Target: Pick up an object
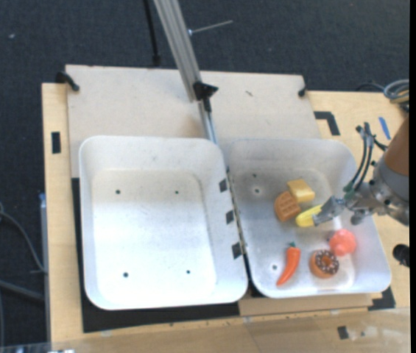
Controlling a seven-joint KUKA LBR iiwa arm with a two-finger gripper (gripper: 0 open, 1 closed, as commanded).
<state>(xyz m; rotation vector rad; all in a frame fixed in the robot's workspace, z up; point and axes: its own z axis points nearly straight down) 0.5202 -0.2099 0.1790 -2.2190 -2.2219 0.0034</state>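
Camera view, small yellow block (pixel 308 216) beside pincer (pixel 328 212), pincer's grip state indiscernible

Left bin (pixel 156 219) — white, shallow, at centre. Right bin (pixel 266 160) just beside it at 3 o'clock. Both rest on a wooden bench (pixel 57 197). Pale board (pixel 134 101) at 12 o'clock under the bins' far edges. Metal rail (pixel 178 39) slants from 12 o'clock toward the bins' seam. Grey cables (pixel 1 230) at 9 o'clock — on dark carpet (pixel 46 20).

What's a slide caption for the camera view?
Gripper low in the right bin, at a yellow toy beside an orange block, carrot and donut.
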